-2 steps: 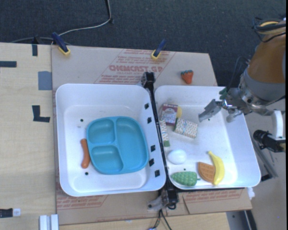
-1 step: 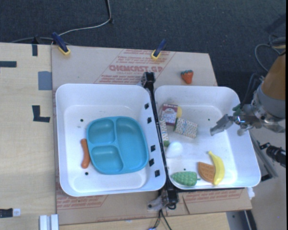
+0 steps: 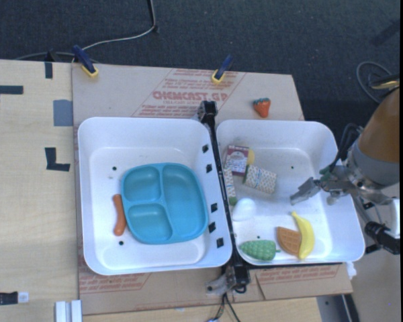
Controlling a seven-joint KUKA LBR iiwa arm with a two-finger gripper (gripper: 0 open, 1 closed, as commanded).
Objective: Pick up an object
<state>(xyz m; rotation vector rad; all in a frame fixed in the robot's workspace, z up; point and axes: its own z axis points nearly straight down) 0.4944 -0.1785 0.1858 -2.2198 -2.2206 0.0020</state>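
Note:
The right bin (image 3: 322,136) holds several small toy items. A red box (image 3: 236,158) and a pale patterned box (image 3: 260,178) lie near its left wall. A white lump (image 3: 244,208) sits below them. Along the front are a green knobbly piece (image 3: 258,249), an orange wedge (image 3: 289,240) and a yellow banana (image 3: 304,233). My gripper (image 3: 307,190) hangs over the right side of this bin, just above the banana and right of the patterned box, with nothing visibly in it.
The left bin (image 3: 94,139) holds a blue divided tray (image 3: 164,203) and an orange sausage-shaped toy (image 3: 119,215). A small strawberry toy (image 3: 261,106) lies on the cardboard behind the right bin. The arm (image 3: 379,146) crosses the right bin's right rim.

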